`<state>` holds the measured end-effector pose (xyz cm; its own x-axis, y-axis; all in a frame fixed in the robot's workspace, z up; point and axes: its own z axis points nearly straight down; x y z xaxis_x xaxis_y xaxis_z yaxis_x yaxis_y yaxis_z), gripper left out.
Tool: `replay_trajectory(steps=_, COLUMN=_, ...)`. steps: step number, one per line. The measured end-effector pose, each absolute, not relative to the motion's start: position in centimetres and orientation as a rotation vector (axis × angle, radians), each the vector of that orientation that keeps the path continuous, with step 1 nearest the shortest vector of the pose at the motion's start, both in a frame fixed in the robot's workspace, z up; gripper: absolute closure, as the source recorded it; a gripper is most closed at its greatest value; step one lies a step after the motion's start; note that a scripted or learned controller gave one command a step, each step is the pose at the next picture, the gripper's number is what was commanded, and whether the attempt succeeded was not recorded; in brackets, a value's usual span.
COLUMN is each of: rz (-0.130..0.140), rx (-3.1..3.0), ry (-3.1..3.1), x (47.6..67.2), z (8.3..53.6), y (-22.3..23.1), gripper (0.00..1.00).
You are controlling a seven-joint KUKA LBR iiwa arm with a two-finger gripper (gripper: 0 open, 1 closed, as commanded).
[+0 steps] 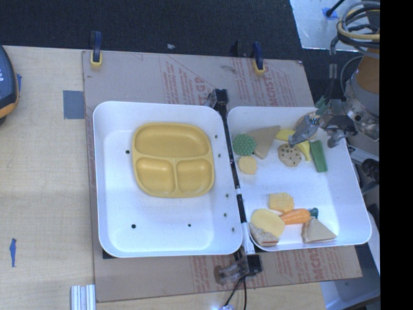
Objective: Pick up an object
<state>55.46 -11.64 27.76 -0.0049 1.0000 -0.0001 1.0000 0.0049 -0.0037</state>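
Nearest the camera, at the front edge of the counter (pixel 45 192), a black clip (pixel 235 271) sits where the two white bins meet. In the front of the right bin (pixel 352 192) lies a cluster of toy food: a sandwich-like piece (pixel 266 227) with a pale yellow top, a carrot (pixel 297 216) touching it on the right, a tan wedge (pixel 317 231) just beside the carrot's tip, and a yellow waffle-like square (pixel 281 202) just behind the carrot.

The left bin (pixel 113 225) holds a yellow divided plate (pixel 173 159), with one long compartment at the back and two smaller ones in front.

Farther back in the right bin, a pale yellow round piece (pixel 248 165) lies near the wall between the bins, with a green ridged disc (pixel 244 144) just behind it. A beige wedge (pixel 266 139) touches the disc. To the right are a chocolate-chip cookie (pixel 290 155), a green stick (pixel 318 156) and a yellow piece (pixel 284 135).

The gripper (pixel 304 130) hangs low over the back of the right bin, just above the cookie and the yellow piece. I cannot tell how it is set, and nothing is visibly held in it. The arm (pixel 361 92) reaches in from the right.

Beyond the bins, two blue-and-yellow clamps (pixel 96 49) pin a cardboard sheet (pixel 187 76) at the far edge.
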Motion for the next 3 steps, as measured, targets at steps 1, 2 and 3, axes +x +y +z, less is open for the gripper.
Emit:
replay_trajectory(steps=1, rz=0.014, rx=-2.204, ry=-2.223, x=57.3, z=15.8, y=-9.2, gripper=0.0)
replay_trajectory(steps=2, rz=0.015, rx=-2.212, ry=-2.213, x=49.7, z=8.8, y=-10.4, gripper=0.0)
replay_trajectory(steps=3, rz=0.006, rx=-2.214, ry=-2.225, x=50.2, z=10.2, y=-10.5, gripper=1.0)
